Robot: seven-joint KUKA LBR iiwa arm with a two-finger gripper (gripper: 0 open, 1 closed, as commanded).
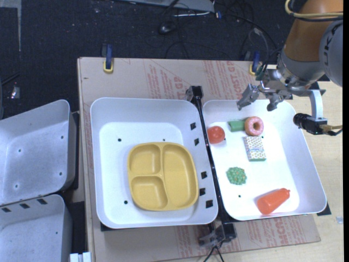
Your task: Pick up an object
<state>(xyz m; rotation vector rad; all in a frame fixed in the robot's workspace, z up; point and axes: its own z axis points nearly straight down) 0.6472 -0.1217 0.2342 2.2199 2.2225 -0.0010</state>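
The gripper (259,100) hangs over the right bin's (305,162) far edge, fingers spread apart with nothing between them; just below it lie one pink doughnut (254,126) and one green block (236,125), touching; further out sit one red ball (216,135), one patterned packet (254,148), one green disc (236,175) and one orange carrot (272,200), with bare floor between; the left bin (109,119) holds one yellow tray (162,176).

I see a yellow divided tray (162,176) lying in the left bin (103,146). Two blue clamps (108,59) grip the surface's (142,75) far edge, and cables (180,15) trail beyond on the dark floor (49,26).
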